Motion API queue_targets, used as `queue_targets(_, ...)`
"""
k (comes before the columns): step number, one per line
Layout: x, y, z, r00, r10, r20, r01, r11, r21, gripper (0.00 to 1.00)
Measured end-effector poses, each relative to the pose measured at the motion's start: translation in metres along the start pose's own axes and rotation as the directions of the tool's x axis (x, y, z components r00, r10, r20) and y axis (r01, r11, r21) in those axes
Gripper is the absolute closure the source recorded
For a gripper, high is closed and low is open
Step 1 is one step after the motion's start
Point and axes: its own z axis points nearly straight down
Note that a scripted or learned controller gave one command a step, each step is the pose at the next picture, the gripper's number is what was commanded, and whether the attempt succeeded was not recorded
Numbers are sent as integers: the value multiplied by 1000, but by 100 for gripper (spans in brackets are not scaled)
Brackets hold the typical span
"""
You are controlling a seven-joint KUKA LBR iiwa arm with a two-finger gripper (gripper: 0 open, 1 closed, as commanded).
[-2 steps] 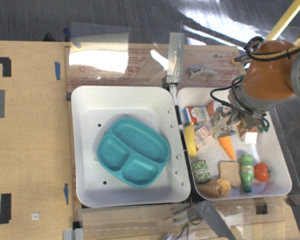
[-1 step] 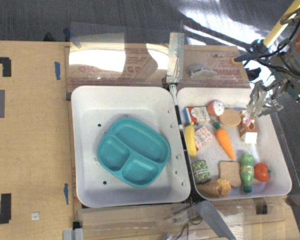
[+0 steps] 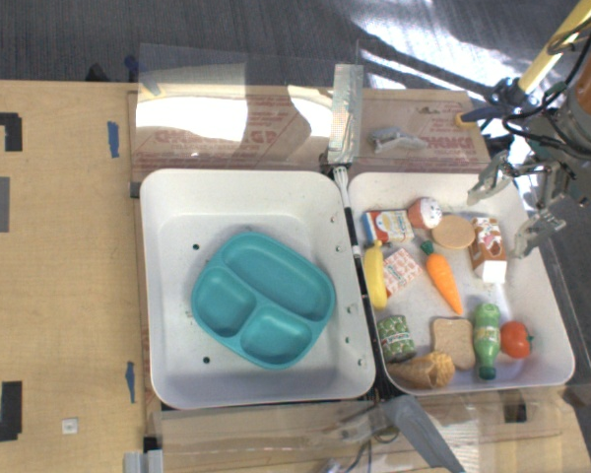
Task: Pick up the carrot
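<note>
1. The tapered orange plastic carrot (image 3: 444, 281) is found in the right shallow white bin (image 3: 557, 308), long axis slanting upper-left to lower-right.
2. The two-finger metal gripper (image 3: 520, 212) is seen released, holding nothing, up-right of the carrot, well apart.

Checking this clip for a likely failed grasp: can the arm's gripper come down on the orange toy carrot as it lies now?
Probably yes. The orange toy carrot lies uncovered in the right white bin, its top exposed. The gripper hovers up and to its right. The round tan bun and the checkered packet crowd it.
</note>
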Motion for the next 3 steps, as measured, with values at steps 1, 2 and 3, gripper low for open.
queue_targets(1, 43, 65, 147, 999, -37, -11, 37, 999, -11, 0)
queue_targets(2, 48, 28, 203, 994, 106, 3, -106, 994, -1, 0)
queue_targets(3, 45, 27, 191, 995, 103, 10, -104, 995, 6, 100)
